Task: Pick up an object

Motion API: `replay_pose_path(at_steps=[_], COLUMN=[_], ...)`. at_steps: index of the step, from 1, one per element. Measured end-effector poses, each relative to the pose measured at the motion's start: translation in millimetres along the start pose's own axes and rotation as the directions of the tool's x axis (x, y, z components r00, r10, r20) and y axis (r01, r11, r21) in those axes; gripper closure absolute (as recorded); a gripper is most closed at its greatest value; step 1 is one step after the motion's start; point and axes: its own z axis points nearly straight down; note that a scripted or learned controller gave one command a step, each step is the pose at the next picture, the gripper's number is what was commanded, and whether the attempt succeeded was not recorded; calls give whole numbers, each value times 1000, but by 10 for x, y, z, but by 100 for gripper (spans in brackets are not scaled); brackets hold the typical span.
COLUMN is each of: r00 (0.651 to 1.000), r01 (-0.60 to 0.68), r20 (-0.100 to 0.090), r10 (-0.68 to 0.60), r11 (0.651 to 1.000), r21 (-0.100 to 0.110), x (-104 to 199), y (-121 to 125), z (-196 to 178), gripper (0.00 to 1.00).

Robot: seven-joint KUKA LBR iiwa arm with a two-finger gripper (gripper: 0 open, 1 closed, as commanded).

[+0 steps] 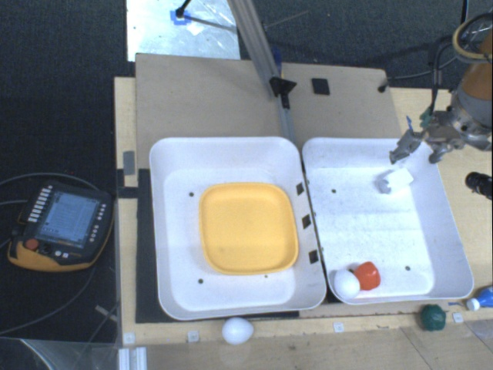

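Observation:
My gripper (420, 152) hangs over the far right part of the right bin (431, 230), its two fingers spread apart with nothing between them. A small pale grey-white piece (394, 181) lies on the bin floor just below and left of the gripper, apart from the fingers. In the near left corner of the same bin sit a red object (369, 275) and a white ball (346, 284), touching each other. A square yellow plate (249, 227) lies flat in the middle of the left bin (173, 206).
A white egg-shaped thing (237, 331) lies on the bench in front of the left bin. A dark green object (432, 317) and a blue-white item (481, 301) sit off the right bin's near right corner. A teach pendant (60, 223) rests far left.

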Motion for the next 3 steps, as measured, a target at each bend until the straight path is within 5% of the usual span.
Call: replay_pose_path(at_steps=[2, 3], r00=[1000, 1000], r01=[0, 0], r20=[-1, 0], r10=[0, 0], r11=[1000, 1000], r21=[3, 1], x=[83, 85], y=[-131, -131], z=[973, 1177], gripper=[0, 0])
